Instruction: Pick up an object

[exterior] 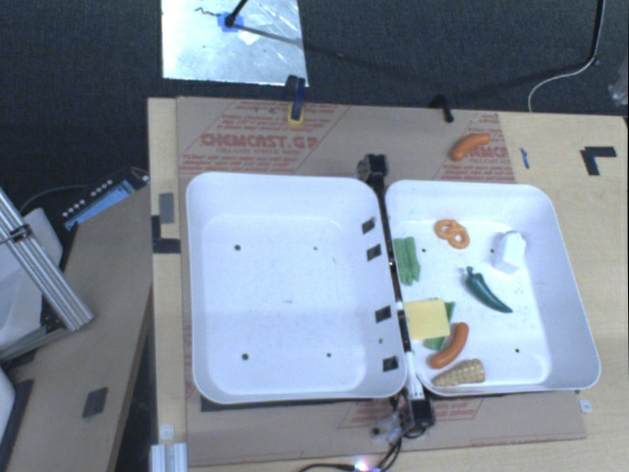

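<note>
Right bin (555,357) holds pretzel (452,233), pepper (487,291), sausage (452,343), corn (459,372)

Dark carpet floor, tan tabletop.
Floor (88,87) dark blue-grey; shiny foil sheet (232,26) lies on it at top. Cardboard sheet (413,131) covers tabletop (162,146); aluminium rail (39,268) at left.

White bins (285,190), yellow block (427,319), green pepper (486,291)

One fixed overhead camera, slanted down on both bins (295,190).
</note>
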Robot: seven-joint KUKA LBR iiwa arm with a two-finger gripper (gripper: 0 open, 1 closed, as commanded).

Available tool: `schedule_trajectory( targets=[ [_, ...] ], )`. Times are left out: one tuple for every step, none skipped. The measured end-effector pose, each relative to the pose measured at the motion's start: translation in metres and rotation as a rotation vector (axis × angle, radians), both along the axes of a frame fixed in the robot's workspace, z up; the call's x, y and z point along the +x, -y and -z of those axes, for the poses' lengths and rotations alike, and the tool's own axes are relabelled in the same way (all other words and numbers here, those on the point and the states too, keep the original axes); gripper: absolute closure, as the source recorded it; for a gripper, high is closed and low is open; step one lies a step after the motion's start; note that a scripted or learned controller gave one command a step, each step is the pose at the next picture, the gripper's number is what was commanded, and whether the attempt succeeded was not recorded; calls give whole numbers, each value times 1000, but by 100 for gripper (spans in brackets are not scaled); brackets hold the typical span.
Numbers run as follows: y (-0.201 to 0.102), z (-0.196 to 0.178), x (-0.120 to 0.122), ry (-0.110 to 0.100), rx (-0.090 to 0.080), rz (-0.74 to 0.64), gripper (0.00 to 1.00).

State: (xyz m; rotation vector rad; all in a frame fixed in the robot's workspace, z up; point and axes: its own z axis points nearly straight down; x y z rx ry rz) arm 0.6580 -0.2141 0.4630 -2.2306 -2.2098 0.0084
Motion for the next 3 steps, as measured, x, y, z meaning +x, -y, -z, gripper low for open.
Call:
schedule_trajectory(
  targets=[
    [-91, -78, 10, 17, 3, -22, 100],
    [-2, -29, 9, 3, 0, -4, 100],
    [-97, -76, 11, 14, 4, -22, 100]
  ],
)
